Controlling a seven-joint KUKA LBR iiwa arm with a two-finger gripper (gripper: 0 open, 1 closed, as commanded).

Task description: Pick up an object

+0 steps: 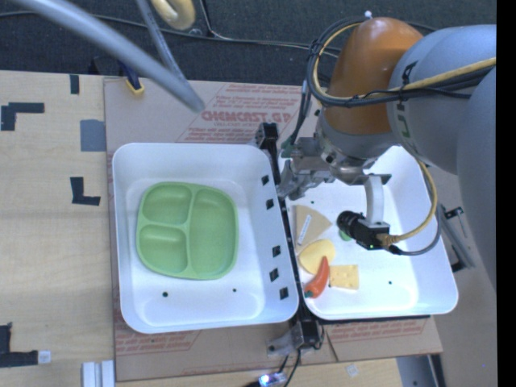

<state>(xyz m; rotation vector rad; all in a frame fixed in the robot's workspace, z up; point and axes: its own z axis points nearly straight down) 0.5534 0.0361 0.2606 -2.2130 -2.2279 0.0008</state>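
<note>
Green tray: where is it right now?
The green tray lies flat in the left bin, near its middle, across the divider from the food pieces in the right bin.

Two shallow white bins stand side by side: the left bin (129, 184) and the right bin (427, 289). One green divided plate (188, 230), with three compartments, lies in the left bin. Four small food-like items are grouped in the right bin: one pale wedge (313, 222), one round yellow piece (314, 255), one red-orange chili-shaped piece (319, 280), and one yellow cheese-like square (345, 277). One robot arm (379, 71) is present, grey with a single orange band.
</note>
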